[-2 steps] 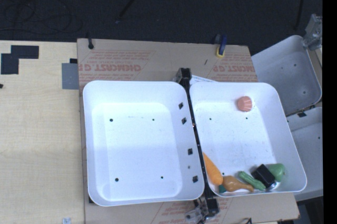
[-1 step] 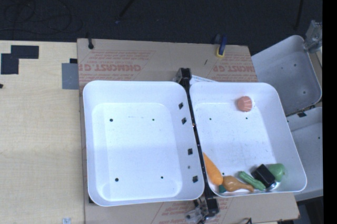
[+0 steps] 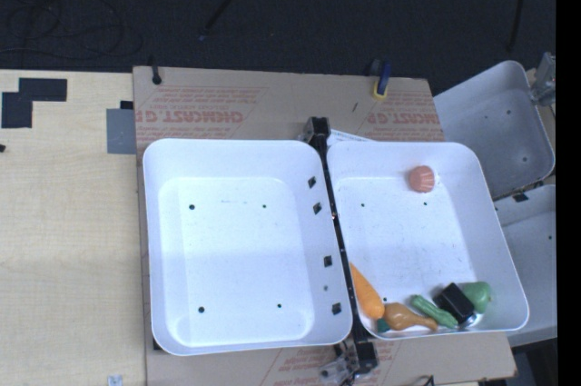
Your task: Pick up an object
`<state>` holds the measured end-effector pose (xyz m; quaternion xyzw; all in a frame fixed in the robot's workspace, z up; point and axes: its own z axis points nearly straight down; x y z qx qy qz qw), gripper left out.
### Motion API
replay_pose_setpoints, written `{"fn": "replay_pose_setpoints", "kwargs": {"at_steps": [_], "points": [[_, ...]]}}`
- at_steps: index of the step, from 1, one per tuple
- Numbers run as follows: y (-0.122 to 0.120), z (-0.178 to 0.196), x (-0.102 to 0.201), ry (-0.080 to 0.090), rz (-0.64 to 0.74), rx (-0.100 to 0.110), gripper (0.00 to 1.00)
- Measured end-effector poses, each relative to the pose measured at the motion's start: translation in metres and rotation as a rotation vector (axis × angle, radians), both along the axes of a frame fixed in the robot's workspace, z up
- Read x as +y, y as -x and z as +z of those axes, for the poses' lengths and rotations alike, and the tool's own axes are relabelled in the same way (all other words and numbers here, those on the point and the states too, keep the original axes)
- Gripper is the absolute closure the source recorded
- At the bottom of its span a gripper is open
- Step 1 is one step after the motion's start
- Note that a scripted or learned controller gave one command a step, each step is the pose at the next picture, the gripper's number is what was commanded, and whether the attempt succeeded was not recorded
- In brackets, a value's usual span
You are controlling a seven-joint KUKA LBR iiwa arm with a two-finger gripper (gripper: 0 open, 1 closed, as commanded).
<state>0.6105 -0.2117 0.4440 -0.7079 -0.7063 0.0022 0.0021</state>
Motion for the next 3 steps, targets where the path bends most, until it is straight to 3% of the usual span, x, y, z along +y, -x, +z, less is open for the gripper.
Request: {"fn": "replay_pose_setpoints", "kwargs": {"at_steps": [1, 2, 3], "points": [[-0.018, -0.038, 0.000, -0.001, 0.005, 0.000, 1.00], [0.010, -0.090, -0.001, -0.002, 0.003, 0.002, 1.00], [0.024, -0.146, 0.000, -0.002, 0.002, 0.002, 1.00]]}}
